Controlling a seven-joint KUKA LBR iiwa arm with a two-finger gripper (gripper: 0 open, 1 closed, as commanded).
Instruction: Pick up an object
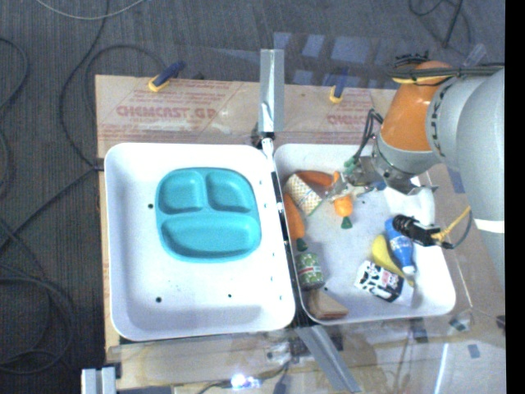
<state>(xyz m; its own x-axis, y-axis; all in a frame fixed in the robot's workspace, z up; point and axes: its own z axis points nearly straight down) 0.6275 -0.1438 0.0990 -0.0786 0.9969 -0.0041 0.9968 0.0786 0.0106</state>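
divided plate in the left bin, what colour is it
Teal blue. The plate shows plainly in the camera view, lying in the left bin.

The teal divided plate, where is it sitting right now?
The teal divided plate lies flat in the left bin, toward its far side, apart from the cluttered right bin.

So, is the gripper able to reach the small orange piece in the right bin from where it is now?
Probably yes. The gripper hangs in the right bin, just above the small orange piece, and nothing lies on top of that piece. The cone sits close on its left and might crowd one side.
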